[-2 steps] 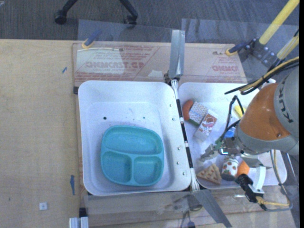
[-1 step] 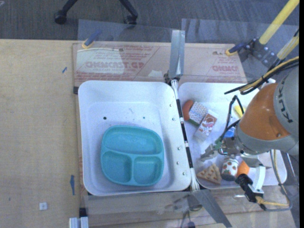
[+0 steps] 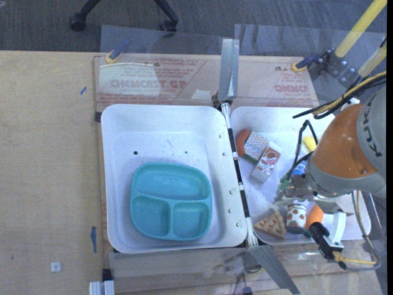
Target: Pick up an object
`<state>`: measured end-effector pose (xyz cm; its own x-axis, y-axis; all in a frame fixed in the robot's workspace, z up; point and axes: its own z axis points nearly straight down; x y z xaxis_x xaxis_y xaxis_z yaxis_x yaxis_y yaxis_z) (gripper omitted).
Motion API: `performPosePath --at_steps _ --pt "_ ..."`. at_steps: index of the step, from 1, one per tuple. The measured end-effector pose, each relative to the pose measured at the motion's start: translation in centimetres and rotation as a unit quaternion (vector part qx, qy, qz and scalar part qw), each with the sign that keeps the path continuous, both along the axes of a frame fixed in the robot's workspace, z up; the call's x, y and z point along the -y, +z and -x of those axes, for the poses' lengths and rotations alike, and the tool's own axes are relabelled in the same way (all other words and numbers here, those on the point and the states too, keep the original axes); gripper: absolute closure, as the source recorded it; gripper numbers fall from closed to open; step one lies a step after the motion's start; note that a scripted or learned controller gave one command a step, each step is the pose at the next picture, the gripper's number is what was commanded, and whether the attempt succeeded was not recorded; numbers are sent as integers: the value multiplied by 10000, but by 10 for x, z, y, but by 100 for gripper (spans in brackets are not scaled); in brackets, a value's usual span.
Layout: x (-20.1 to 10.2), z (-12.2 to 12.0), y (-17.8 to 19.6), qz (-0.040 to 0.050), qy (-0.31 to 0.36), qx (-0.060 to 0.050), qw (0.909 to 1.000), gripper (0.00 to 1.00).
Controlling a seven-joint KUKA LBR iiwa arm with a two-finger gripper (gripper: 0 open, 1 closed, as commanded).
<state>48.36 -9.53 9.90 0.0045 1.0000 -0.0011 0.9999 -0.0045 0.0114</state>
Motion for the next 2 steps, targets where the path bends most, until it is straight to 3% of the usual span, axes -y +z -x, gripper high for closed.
performPosePath --at_steps 1,2 --pt "0 0 0 0 0 0 10000 0" --pt "-1 2 -11 -7 32 -30 10000 0"
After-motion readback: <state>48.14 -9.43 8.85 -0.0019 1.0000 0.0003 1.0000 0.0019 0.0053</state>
